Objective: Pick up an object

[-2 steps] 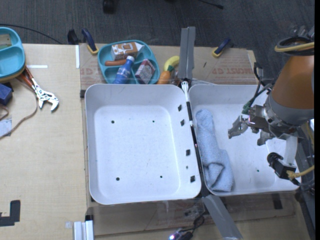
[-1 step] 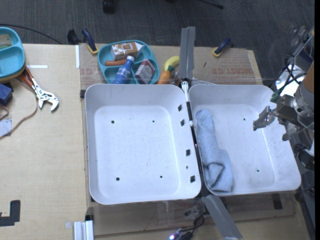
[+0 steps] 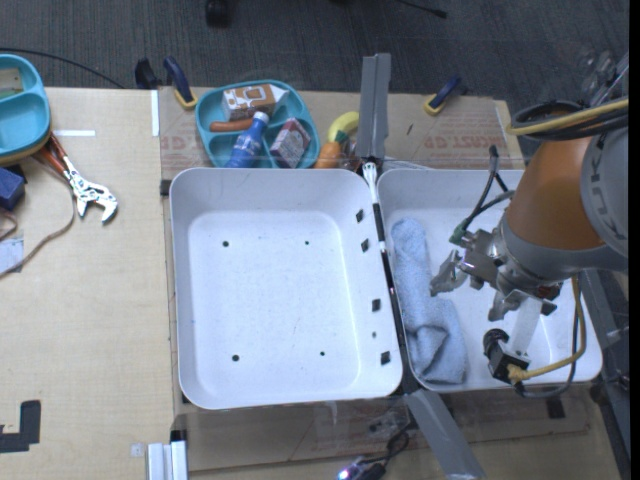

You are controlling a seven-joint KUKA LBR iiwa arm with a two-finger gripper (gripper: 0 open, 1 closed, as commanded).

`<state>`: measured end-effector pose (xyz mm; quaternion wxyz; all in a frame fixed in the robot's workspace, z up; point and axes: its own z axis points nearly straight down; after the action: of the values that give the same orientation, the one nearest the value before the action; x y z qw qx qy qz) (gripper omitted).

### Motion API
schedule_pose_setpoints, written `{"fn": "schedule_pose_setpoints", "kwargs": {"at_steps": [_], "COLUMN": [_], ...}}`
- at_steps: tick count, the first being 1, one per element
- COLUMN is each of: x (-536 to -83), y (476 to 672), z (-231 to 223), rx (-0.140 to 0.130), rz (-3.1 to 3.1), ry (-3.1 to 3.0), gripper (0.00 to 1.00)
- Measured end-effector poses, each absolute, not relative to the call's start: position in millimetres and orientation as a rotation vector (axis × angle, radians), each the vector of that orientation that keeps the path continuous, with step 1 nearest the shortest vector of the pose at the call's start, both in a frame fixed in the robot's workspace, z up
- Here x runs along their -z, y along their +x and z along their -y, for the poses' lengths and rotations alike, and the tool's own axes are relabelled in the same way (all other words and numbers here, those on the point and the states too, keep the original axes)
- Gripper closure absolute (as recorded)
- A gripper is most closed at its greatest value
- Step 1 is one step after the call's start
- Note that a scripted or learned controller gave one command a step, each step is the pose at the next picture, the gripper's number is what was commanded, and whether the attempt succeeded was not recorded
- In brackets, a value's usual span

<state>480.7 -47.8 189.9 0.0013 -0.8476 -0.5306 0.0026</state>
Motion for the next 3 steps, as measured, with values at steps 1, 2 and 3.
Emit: {"fn": "schedule_pose_setpoints", "kwargs": {"at_steps": [1, 2, 3], "x": [-231, -225, -190], "y": [482.8, 483.2, 477.2], "z": [112, 118, 48], "rx": [-0.005, -0.005, -0.006], "rz": [1.728, 1.858, 1.894], "ry": [-2.623, -2.53, -2.504], "gripper": [0.0, 0.0, 0.0]}}
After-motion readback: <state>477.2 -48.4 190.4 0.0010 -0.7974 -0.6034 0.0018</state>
